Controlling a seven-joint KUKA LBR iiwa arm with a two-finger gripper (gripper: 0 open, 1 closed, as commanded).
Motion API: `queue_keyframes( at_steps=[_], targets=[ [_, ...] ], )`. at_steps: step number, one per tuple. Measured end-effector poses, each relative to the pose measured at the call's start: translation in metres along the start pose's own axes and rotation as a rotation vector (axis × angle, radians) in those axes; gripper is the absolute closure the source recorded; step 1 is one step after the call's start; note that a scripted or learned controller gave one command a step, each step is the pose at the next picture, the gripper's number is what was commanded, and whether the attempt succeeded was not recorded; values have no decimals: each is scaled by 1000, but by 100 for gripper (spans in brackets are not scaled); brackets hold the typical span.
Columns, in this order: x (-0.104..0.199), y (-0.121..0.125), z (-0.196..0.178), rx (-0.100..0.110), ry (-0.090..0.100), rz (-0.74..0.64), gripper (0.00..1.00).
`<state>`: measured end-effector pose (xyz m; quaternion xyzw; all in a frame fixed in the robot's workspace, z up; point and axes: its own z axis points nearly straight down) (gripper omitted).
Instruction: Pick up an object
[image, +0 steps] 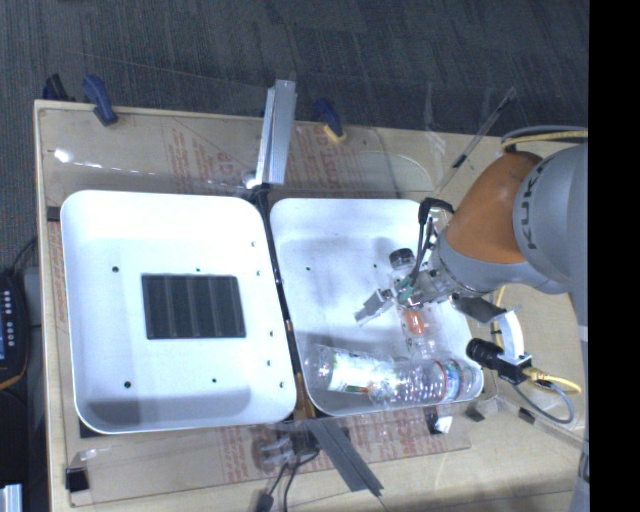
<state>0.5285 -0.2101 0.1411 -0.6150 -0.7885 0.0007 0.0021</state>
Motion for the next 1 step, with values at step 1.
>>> queue_keyframes(
  at_steps=[1],
  targets=[
    [0,0,0,0,0,0,0]
  ],
)
